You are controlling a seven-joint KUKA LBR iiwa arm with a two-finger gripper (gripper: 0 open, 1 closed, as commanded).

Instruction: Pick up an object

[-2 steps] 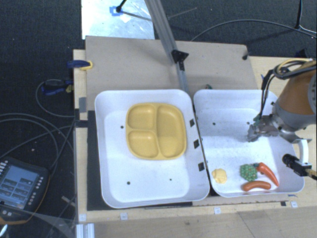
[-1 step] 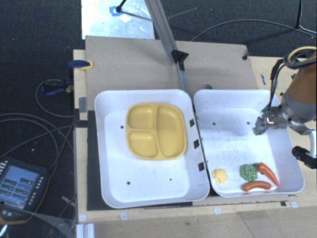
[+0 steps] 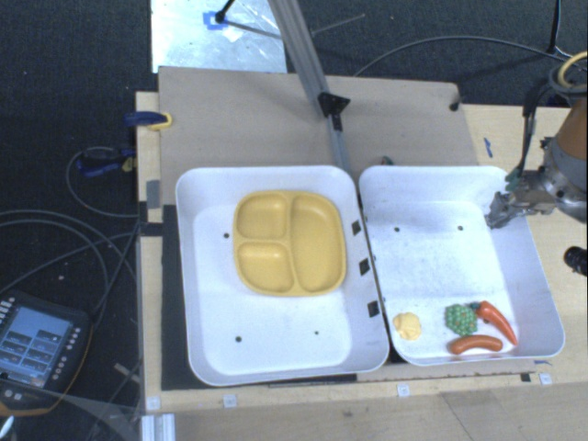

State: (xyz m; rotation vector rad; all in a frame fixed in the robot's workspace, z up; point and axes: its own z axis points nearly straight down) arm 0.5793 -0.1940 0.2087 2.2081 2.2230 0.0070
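Observation:
The right bin (image 3: 432, 246) holds a small yellow lump (image 3: 407, 325), a green bumpy piece (image 3: 460, 318), an orange-red carrot-like piece (image 3: 497, 321) and a reddish sausage (image 3: 476, 344), all near its front right corner. My gripper (image 3: 503, 209) hangs at the bin's far right rim, well behind those pieces, with nothing seen in it. The left bin (image 3: 211, 338) carries a yellow three-compartment plate (image 3: 289, 243).
A grey metal pole (image 3: 308, 53) slants across the board behind the bins. Clamps sit at the bench's left edge (image 3: 147, 119). Cables and a teach pendant (image 3: 32, 347) lie on the floor to the left.

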